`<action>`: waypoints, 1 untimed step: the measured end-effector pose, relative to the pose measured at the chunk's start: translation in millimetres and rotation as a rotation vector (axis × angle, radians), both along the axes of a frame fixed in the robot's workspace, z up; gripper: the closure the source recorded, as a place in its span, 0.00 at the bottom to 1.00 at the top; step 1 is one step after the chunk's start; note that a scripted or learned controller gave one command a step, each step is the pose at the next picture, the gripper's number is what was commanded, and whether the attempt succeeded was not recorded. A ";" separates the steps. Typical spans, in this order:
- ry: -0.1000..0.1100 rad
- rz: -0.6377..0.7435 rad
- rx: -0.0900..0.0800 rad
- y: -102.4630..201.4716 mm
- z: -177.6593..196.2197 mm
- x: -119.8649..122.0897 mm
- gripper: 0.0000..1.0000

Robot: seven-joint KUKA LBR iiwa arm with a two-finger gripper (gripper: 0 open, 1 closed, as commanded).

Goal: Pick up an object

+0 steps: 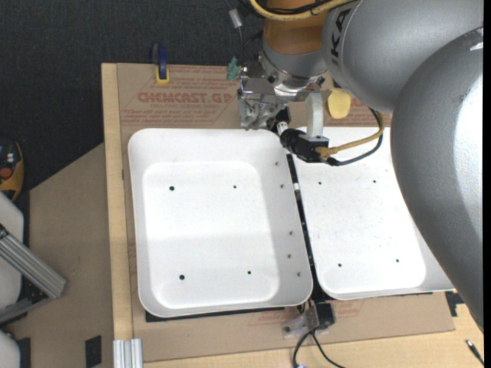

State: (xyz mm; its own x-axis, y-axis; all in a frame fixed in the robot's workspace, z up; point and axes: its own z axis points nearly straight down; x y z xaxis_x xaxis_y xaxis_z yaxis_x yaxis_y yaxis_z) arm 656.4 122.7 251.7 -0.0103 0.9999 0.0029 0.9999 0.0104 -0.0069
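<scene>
**Camera view: our arm parked at the far rim, nothing to grab in sight**

Camera view puts our gripper point(258, 113) at the far edge of the bench, hanging over the brown board point(192, 98) just beyond the back rim of the left bin point(153, 228). We cannot tell how it stands, because the metal parts bunch together under the orange band point(295, 6) and blur into one another. We see nothing held there.

Below and in front of the gripper lies the left bin; to its right, across the dark seam where the two rims meet, lies the right bin point(360, 228), partly covered by our grey arm point(430, 90). On the parts of both floors that we can see, there are just small dark dots, which look to us like marks or holes in the bins. We cannot point to any loose thing to pick. A pale yellow shape point(338, 103) sits to the right of the gripper, close beside the wrist; we cannot say what it is. A black part with a yellow cable point(307, 144) hangs just below and right of the gripper.

We judge the pick has not begun: this is the approach, or a search. Next we need to find a target, perhaps under the arm, then move over it and descend.
</scene>
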 end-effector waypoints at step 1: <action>0.000 -0.001 0.000 92.9 -48.0 -10.4 1.00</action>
State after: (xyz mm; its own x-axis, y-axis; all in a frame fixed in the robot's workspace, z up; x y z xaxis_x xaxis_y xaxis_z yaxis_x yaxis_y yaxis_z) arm 646.0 215.7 203.7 -0.0093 1.0000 0.0025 0.9999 0.0093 -0.0070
